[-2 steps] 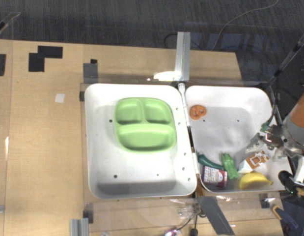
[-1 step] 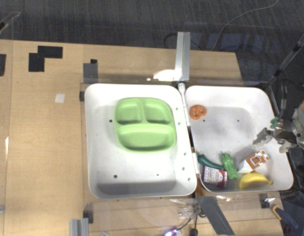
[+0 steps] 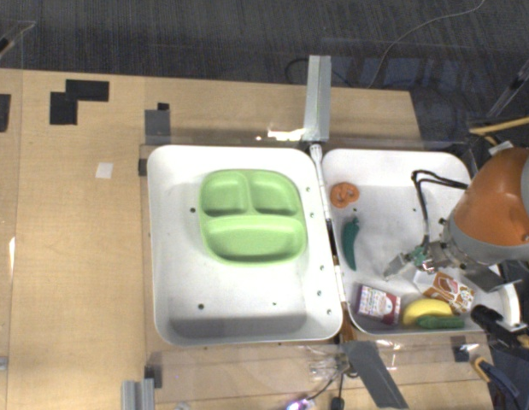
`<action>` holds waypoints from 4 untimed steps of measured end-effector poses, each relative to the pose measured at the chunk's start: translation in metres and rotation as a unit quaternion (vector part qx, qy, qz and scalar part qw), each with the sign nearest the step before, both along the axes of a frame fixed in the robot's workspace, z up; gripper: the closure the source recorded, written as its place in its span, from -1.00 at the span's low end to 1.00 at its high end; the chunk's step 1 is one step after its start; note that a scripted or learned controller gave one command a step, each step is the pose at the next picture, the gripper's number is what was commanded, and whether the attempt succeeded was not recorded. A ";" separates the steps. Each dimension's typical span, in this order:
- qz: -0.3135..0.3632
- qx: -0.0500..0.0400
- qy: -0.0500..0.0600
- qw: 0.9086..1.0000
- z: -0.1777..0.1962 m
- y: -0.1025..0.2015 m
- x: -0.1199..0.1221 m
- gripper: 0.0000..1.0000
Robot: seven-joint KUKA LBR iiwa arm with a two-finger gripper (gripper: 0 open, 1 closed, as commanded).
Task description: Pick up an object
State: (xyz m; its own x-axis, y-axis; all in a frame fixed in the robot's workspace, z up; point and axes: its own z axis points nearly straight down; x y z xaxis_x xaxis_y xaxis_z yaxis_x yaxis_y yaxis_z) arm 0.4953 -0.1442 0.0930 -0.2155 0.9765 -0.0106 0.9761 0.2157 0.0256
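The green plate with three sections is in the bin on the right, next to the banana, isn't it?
Not quite. The camera view shows the green plate in the left bin. The banana lies in the right bin.

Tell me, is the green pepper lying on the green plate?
No, the green pepper lies in the right bin, apart from the green plate.

Bright, even overhead light whitens both bins [image 3: 174, 254], shadows stay soft, and fine detail is slightly blurred.
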 end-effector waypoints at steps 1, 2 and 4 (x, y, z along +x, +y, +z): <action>-0.135 0.004 0.011 0.991 0.082 0.018 -0.007 -1.00; 0.027 0.002 0.012 1.000 0.008 0.050 -0.001 -1.00; 0.224 -0.001 0.012 0.974 0.093 0.148 -0.002 -1.00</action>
